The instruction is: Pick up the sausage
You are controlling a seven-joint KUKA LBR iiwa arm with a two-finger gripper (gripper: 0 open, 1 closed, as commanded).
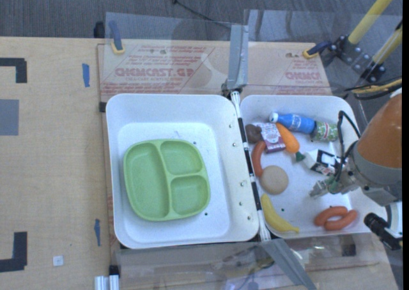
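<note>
The sausage (335, 218) is a pair of orange-red links lying on the floor of the right bin (300, 105), near its front right corner. My gripper (324, 186) hangs over the same bin, a short way behind and slightly left of the sausage. It is apart from the sausage. The grey arm with its orange band (383, 135) comes in from the right and covers the bin's right wall.
In the right bin lie a blue bottle (295, 121), a carrot (288, 137), a brown and pink packet (268, 135), a curved red-orange piece (257, 158), a tan ball (275, 179) and a banana (277, 218). The left bin (121, 116) holds a green divided plate (167, 179).
</note>
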